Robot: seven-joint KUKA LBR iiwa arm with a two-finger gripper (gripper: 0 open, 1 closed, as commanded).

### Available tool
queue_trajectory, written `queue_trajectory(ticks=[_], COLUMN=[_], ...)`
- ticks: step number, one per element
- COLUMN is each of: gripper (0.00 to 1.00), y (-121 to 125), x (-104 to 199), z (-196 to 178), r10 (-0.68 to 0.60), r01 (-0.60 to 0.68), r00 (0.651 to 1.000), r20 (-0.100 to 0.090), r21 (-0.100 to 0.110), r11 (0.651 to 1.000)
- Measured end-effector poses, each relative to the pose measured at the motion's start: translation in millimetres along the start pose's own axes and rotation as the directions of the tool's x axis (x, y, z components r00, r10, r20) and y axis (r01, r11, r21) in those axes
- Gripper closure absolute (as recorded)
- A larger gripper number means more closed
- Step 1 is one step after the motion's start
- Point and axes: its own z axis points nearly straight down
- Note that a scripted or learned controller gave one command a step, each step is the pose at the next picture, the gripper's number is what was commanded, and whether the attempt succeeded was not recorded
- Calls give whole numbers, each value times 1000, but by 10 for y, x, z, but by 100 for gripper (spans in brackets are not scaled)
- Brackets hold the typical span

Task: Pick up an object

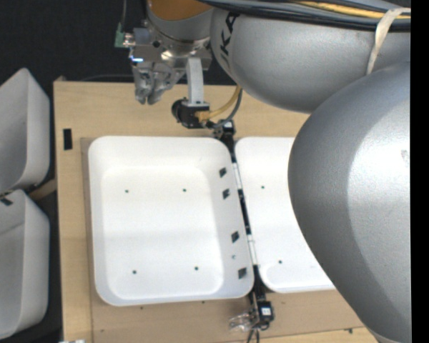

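Gripper [151,91] hangs above the bench's far edge, beyond the left bin [100,191], its fingers bunched together with nothing between them, and no object to pick shows itself, the arm's bulk covering much of the right bin [272,191], so it looks to be between tries and must find a target first.

Lettering: part of a dark brand mark, apparently a "K", is showing on the grey arm [286,56]; nothing else is reading legibly.
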Motion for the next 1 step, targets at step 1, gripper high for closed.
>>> queue_trajectory(ticks=[1], gripper=[100], y=[86], x=[-15], z=[1019], r10=[4], r01=[-4], r00=[1000], r20=[7], r21=[11], r11=[1000])
